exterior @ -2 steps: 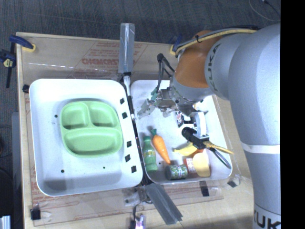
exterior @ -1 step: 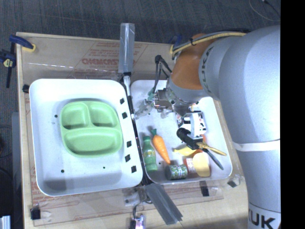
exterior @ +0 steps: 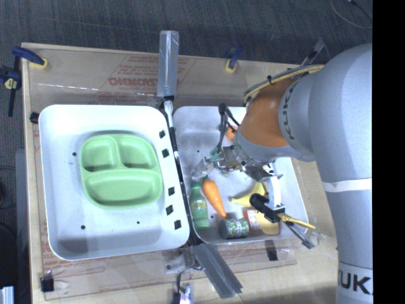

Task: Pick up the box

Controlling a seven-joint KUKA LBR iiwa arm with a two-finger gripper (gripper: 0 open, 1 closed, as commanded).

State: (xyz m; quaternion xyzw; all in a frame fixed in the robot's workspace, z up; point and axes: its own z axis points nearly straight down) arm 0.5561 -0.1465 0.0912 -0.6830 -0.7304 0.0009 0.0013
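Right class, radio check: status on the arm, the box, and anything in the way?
Gripper down in right bin, grip unclear. Box near bin's front edge, not held. Carrot, bottle and can crowd beside it.

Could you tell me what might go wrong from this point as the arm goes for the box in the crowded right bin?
1. The right white bin is crowded: the orange toy carrot, green plastic bottle and small green can lie close together, so the gripper could close on the wrong item.
2. The grey arm hides part of the bin, so a box there could be missed or knocked.
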